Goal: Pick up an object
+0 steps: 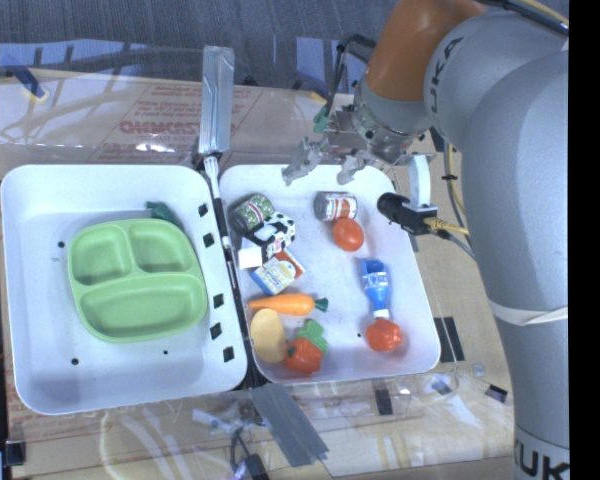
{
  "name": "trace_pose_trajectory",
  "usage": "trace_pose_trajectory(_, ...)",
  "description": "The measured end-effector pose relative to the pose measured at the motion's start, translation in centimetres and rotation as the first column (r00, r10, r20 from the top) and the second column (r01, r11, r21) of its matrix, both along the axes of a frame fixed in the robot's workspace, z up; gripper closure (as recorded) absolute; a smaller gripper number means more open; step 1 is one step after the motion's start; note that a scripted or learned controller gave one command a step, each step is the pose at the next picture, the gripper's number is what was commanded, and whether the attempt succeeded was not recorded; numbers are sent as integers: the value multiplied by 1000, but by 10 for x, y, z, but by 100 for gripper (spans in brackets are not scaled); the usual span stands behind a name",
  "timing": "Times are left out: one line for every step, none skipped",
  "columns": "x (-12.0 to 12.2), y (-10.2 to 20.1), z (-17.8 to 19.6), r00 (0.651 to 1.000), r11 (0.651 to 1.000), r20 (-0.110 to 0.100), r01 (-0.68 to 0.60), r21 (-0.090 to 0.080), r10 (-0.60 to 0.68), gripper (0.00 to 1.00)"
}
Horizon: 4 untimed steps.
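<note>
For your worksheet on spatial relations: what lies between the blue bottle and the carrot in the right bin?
In the camera view, bare white bin floor separates the blue bottle from the carrot.

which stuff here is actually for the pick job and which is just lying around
For the job: gripper, can, tomato, blue bottle, carrot, all in the right bin.
Lying about: green divided plate in the left bin.
</note>
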<state>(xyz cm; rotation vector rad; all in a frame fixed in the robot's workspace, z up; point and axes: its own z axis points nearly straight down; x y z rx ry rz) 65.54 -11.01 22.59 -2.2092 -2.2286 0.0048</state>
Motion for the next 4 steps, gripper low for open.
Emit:
trace_pose_trajectory(-49, -69, -41, 997, 997, -1, 76, -2, -76, 0)
trace_pose_trajectory(-50, -95, -134, 973, 973, 1, 233, 0, -233, 0)
trace_pose_trajectory(-51, -94, -124, 974, 974, -3, 228, 1, -228, 100)
trace_pose_trajectory(-41, -69, 13, 994, 994, 6, 105, -1, -105, 100)
